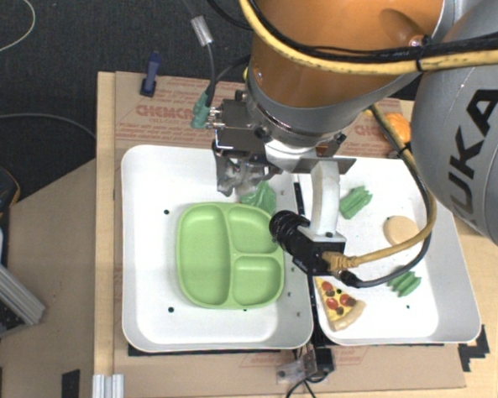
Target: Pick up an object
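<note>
You saw the grey arm (342,48) with its orange band coming down over the middle of the desk (108,168), and it covered the top of both white bins. The end effector (243,181) was low at the far edge of the left bin (146,230), just above the far rim of the green divided plate (229,256). A small green piece (263,195) lay right beside the fingers, touching the plate rim, but you could not tell if the fingers were wide, narrow, or closed on something, because the wrist hid them.

The plate had three compartments and lay flat in the middle of the left bin. In the right bin (444,315) you had a toy pizza slice (340,305) at the near left corner, a tan oval object (401,229) further back, a green piece (355,200) near the far side, and another green piece (407,283) toward the near right. A black cable part (301,239) hung over the border between the bins
</note>
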`<state>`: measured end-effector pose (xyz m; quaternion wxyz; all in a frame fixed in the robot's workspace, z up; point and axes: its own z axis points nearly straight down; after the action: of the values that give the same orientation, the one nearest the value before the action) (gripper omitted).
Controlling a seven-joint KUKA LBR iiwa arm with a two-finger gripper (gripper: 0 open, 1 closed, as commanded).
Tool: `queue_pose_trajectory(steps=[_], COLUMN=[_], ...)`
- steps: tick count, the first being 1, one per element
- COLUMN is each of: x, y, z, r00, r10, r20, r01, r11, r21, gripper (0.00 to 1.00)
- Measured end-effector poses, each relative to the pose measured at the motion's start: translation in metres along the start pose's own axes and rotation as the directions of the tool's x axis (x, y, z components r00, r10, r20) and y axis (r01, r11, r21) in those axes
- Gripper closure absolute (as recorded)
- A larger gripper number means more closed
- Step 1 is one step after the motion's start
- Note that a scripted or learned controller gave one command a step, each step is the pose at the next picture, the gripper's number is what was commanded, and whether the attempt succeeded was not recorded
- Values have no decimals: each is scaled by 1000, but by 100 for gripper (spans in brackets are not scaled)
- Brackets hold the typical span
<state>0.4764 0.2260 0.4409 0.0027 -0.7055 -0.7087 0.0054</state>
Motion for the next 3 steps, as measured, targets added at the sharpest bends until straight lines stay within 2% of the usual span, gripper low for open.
queue_pose_trajectory(steps=[1, 2, 3], x=[-41, -118, -72], y=[3, 3, 4], z=[93, 199, 34], r00=[1000, 1000, 1000], r10=[10, 15, -2], r20=[1, 2, -12], r01=[-10, -15, 2], r11=[1000, 1000, 1000], r21=[-1, 2, -31], gripper=[100, 100, 100])
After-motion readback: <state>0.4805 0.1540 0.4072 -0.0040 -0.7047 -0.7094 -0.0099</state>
